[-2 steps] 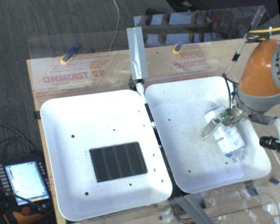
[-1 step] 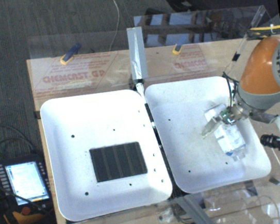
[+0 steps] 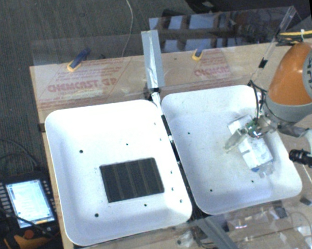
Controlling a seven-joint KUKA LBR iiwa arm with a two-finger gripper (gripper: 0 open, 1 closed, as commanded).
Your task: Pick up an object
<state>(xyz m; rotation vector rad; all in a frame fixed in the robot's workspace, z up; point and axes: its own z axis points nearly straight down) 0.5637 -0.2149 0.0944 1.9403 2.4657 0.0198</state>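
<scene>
A black ribbed rectangular pad (image 3: 131,179) lies flat in the left white bin (image 3: 64,134), a little below its centre. In the right bin (image 3: 201,114), near the right wall, lies a clear plastic bottle-like object (image 3: 256,155). My gripper (image 3: 238,136) is low over the right bin, right at the upper end of that clear object. The view does not settle whether the two touch. The grey arm with its orange band (image 3: 290,80) reaches in from the right edge.
A ridge (image 3: 170,142) where the two bins meet runs down the middle. A handheld screen unit (image 3: 27,202) with cables sits on the floor to the left. Clamps (image 3: 78,59) hold the board behind the bins.
</scene>
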